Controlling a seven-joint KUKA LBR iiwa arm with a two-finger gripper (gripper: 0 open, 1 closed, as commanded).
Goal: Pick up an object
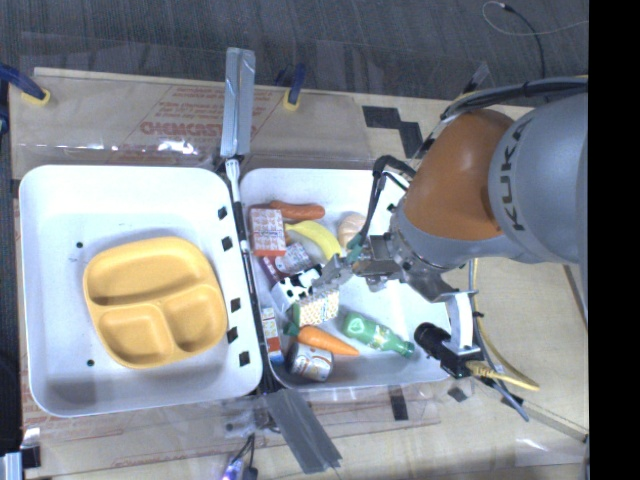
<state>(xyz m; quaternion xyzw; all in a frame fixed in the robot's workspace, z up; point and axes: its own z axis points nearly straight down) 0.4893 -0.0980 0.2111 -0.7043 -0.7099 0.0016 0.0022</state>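
Objects for picking, including a banana point(316, 236), carrot point(327, 340) and green bottle point(374, 333), lie heaped in the right bin point(300, 180), with the tool point(345, 264) above them, finger state indeterminable, and a yellow tray point(152, 299) in the left bin point(50, 198).

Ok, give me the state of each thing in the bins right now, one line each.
Yellow tray: upright, lying flat in the left bin.
Banana: loose in the right bin.
Carrot: lying on its side, untouched.
Green bottle: lying on its side.
Can: on its side near the bin's front edge.
Gripper: low over the pile.
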